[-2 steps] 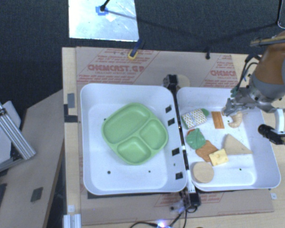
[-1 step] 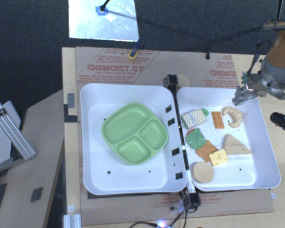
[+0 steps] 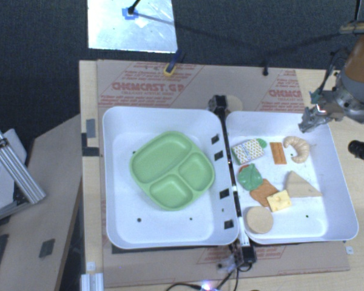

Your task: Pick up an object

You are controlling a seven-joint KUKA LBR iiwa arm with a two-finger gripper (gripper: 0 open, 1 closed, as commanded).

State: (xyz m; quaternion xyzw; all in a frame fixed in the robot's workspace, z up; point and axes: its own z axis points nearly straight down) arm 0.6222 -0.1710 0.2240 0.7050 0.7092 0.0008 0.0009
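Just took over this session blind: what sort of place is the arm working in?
Most likely a robotics lab test bench, not a kitchen. Two white bins sit on a cardboard sheet, the toy food is spread loose beside a green divided plate, and aluminium framing stands at the left.

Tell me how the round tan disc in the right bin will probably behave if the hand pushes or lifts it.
The round tan disc looks flat and low, so it will probably slide rather than tip. Its smooth, thin edge may give the hand little to pinch. It lies beside the yellow block, near the right bin front wall, so a push could jam it.
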